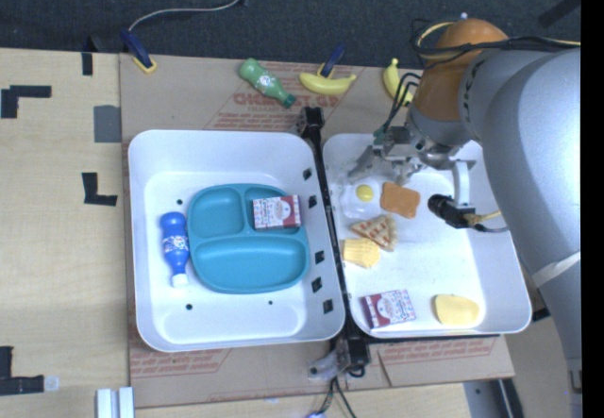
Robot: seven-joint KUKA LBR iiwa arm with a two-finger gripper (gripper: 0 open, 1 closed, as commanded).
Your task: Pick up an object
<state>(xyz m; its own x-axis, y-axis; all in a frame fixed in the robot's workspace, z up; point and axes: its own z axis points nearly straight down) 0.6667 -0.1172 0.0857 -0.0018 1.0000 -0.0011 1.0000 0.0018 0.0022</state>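
**Gripper low over the right bin's food pile**

The gripper (377, 161) hangs above the fried egg (363, 192), beside the toast (400, 200). I cannot tell its spread. Best to centre on one piece, then descend straight.

In the right bin (491, 298), your open floor lies mid-right, between the toast (400, 200) and the yellow piece (456, 309). The left side is crowded: egg (364, 192), waffle (377, 231), cheese (361, 254), carton (387, 308). The arm (528, 114) overhangs the back, possibly hiding more.
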